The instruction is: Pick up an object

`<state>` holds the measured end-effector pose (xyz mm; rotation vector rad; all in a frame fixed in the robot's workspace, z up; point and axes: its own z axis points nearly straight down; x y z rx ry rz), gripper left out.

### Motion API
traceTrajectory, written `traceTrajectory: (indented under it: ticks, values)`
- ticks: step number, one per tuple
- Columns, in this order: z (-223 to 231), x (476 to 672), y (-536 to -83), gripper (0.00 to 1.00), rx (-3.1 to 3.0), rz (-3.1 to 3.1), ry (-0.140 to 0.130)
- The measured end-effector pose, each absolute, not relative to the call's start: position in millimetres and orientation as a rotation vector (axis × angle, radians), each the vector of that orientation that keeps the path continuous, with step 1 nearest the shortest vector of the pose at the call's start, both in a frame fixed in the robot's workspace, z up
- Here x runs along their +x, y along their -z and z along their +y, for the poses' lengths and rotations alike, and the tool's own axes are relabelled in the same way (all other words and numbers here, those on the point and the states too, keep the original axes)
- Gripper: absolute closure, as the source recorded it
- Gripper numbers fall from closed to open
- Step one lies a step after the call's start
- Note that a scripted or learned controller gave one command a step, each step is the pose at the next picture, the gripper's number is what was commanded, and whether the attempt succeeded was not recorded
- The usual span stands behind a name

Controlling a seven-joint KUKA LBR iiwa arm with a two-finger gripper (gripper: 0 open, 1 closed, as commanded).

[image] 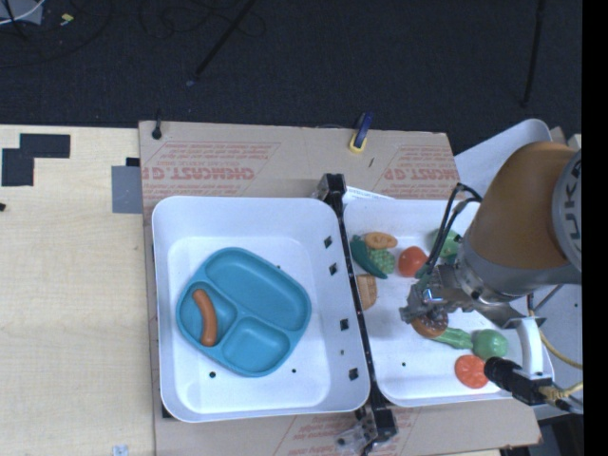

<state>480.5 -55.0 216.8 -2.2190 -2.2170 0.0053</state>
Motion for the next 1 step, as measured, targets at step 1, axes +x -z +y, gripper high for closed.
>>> traceTrajectory:
  ticks: [1]
  values:
    - [-51.3,480.5,-217.0,1.00,-2.218,-2.218,-0.004]
